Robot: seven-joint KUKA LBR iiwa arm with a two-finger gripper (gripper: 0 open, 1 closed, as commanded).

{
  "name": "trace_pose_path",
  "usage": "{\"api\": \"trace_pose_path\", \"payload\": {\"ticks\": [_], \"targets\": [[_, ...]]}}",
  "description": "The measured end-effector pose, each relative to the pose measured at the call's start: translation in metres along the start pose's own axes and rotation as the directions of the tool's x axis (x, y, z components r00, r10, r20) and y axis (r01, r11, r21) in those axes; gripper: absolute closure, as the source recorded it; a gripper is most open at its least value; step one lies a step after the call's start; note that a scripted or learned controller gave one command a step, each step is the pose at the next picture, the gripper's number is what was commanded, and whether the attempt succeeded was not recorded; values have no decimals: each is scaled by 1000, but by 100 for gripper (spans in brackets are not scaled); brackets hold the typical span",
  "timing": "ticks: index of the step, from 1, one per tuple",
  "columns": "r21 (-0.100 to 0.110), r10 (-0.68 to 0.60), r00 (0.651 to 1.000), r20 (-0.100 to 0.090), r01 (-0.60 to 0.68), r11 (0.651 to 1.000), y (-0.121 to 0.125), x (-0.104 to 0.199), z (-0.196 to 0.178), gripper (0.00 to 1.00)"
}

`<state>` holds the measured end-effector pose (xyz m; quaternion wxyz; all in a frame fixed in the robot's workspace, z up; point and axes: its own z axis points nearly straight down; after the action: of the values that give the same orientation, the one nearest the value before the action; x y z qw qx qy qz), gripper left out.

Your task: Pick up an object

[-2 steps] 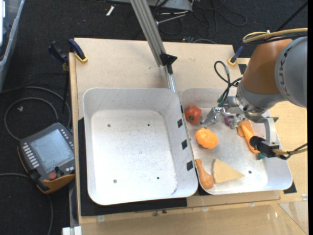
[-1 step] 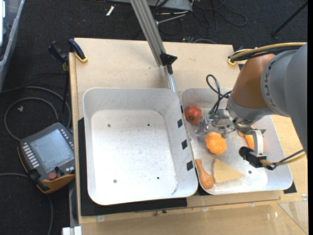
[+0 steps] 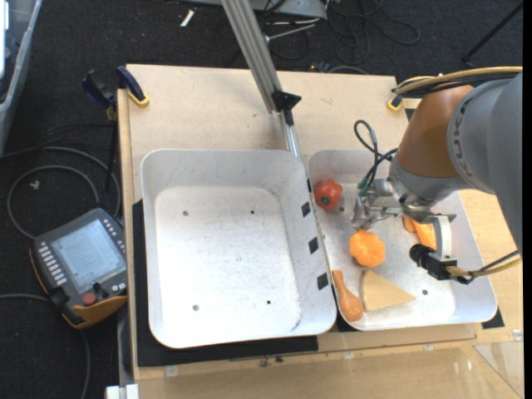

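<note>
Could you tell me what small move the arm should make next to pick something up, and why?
Probably a short drop straight down. The gripper hangs in the right bin just above the orange, the nearest item, with the tomato further off to its left. Nothing appears to be held yet.

Two bins sit side by side on the bench point(image 3: 208, 98) — the left bin point(image 3: 166, 248) and the right bin point(image 3: 474, 306). In the right bin a tomato point(image 3: 329, 193) lies at the far left, a round fruit point(image 3: 366, 248) nearer the middle, and at the near edge a wedge point(image 3: 384, 292) with a gourd-like piece point(image 3: 347, 296) just left of it. The gripper point(image 3: 366, 214) hangs between tomato and fruit — above the bin.
</note>
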<state>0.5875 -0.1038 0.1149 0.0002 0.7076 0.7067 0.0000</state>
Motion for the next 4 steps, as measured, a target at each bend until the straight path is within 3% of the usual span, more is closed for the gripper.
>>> {"api": "trace_pose_path", "payload": {"ticks": [2, 4], "targets": [[-6, -4, 1000, 1, 4, 1000, -3, 1, -111, 100], [-1, -10, 1000, -2, 10, 1000, 36, 101, -107, 100]]}}
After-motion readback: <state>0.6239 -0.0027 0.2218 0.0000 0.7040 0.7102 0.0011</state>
